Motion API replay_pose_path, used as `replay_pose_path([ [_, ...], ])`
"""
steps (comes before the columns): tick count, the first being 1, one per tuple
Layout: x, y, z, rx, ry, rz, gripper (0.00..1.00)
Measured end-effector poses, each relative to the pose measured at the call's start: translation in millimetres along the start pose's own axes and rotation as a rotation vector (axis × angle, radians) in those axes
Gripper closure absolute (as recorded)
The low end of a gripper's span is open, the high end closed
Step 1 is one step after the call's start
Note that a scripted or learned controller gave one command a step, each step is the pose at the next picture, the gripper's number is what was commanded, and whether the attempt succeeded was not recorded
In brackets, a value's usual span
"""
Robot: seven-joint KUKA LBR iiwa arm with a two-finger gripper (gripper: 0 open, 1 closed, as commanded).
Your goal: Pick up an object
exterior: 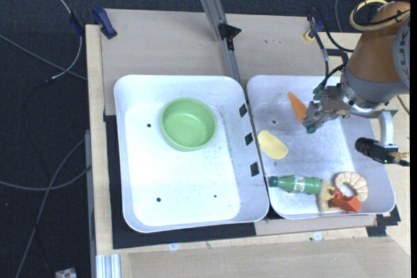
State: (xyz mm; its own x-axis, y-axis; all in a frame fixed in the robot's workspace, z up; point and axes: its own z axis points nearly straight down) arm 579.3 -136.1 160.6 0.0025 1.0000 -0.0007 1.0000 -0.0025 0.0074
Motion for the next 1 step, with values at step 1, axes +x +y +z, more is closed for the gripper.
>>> replay_pose_path([
  [1,0.3,2.0,-52.3,0.001,0.001,-0.004,1.0],
])
